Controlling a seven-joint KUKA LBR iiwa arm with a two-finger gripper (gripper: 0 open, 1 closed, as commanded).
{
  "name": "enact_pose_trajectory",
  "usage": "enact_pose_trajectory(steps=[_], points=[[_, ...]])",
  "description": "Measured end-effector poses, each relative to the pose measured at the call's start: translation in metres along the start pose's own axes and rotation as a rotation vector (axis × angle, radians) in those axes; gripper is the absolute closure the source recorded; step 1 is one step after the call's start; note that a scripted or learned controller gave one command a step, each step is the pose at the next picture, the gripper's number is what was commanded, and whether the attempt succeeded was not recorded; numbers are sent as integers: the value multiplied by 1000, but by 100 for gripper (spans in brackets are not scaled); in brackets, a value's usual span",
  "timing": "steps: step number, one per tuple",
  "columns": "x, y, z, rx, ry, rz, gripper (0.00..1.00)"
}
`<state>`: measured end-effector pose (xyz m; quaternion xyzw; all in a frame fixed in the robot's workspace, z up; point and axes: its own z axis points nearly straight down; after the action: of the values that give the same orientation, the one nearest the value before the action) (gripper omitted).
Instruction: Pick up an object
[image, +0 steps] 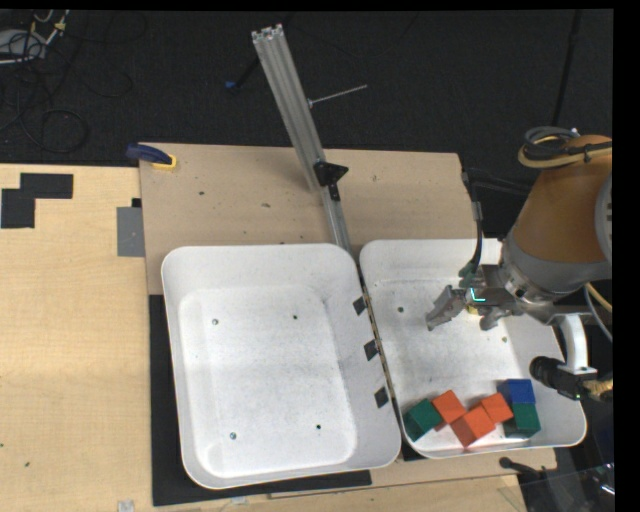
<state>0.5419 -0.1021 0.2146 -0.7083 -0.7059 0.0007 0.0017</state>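
The pincer (462, 311) hangs over the middle of the right bin (420, 270), its two grey metal fingers (440, 310) spread apart and angled down toward the bin floor. Nothing sits between them. A small teal light glows at the finger base. Behind it the wrist is a smooth grey cylinder, topped by a rounded orange band (560, 215) on the arm (555, 255), which enters from the right.

The right bin is a shallow white plastic tray with rounded corners and a faintly speckled floor. The blocks lie well apart from the pincer, bunched in the near corner of this bin. They are small hard-edged cubes: a green one (423, 415) at the left, an orange one (449, 406) touching it, two more orange ones (474, 426) (496, 409) beside that, a blue one (519, 391) at the right, and another green one (525, 420) just below the blue. All rest on the bin floor, some tilted against each other.

The left bin (180, 270) is of the same white plastic, joined to the right one along a seam with three black clips (369, 350).

Both bins rest on a flat tan board (250, 200). A ribbed aluminium rail (295, 110) slants across it from the top, ending at a black bracket (328, 175). A small blue and yellow clamp (152, 155) lies at the board's far left corner. To the left stands a pale wood-grain surface (70, 330) with black patches.
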Motion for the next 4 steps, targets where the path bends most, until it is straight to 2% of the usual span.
enact_pose_trajectory(steps=[2, 3, 4], points=[[6, -18, 104, 8, 1, -2, 0], [6, -17, 122, 0, 0, -1, 0], [5, -18, 112, 1, 2, 7, 100]])
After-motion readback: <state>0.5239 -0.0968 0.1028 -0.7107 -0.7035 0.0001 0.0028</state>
